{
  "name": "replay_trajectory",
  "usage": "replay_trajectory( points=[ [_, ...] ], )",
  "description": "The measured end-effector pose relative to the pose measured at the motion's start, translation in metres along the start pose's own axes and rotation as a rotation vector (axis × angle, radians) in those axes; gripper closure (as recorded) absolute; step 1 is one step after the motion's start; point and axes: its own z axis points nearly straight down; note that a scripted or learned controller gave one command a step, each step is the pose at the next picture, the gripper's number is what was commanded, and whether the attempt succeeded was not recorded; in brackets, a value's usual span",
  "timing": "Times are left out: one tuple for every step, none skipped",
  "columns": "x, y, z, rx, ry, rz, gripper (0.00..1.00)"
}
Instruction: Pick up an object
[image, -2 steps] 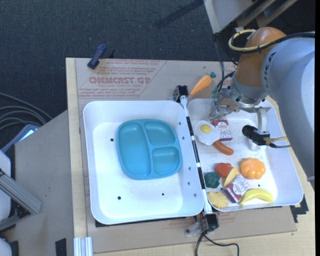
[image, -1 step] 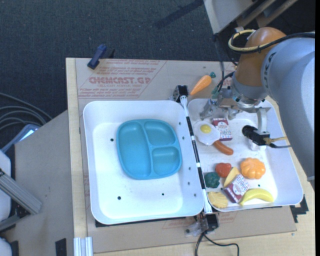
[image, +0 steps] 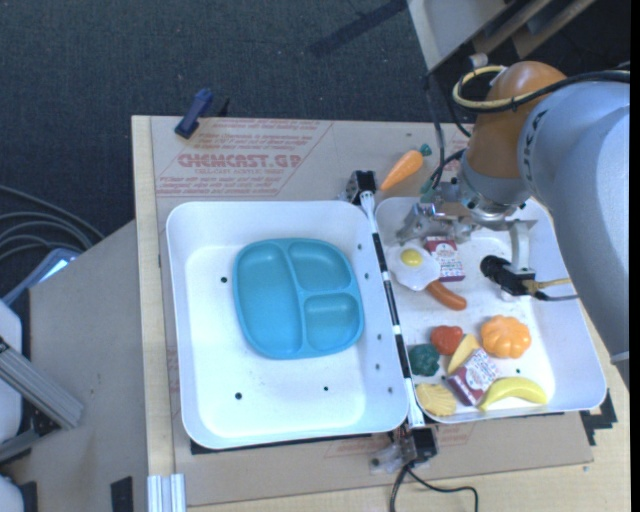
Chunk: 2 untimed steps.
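Observation:
My gripper (image: 437, 222) hangs over the far end of the right bin (image: 575, 330), just above a small red and white carton (image: 446, 258). Left of the carton lies a fried egg (image: 410, 262), and a red sausage (image: 447, 294) sits in front of it. Nearer the front are a red tomato (image: 446, 337), a green broccoli (image: 424, 358), a yellow cheese wedge (image: 463, 351), an orange pumpkin (image: 504, 336), a purple carton (image: 476, 375), a waffle (image: 434, 399) and a banana (image: 516, 392). Nothing visibly sits in the gripper.
The left bin (image: 200, 330) holds a blue divided plate (image: 298, 297). A toy carrot (image: 401, 170) lies on the bench behind the right bin. A blue object (image: 193, 113) rests at the bench's far left corner. The arm covers the right bin's far right corner.

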Motion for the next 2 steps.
replay_trajectory(
  points=[
    [-0.0009, 0.0015, -0.0117, -0.005, -0.004, -0.001, 1.0],
    [-0.0008, 0.0012, -0.0114, -0.004, -0.003, -0.001, 0.0]
  ],
)
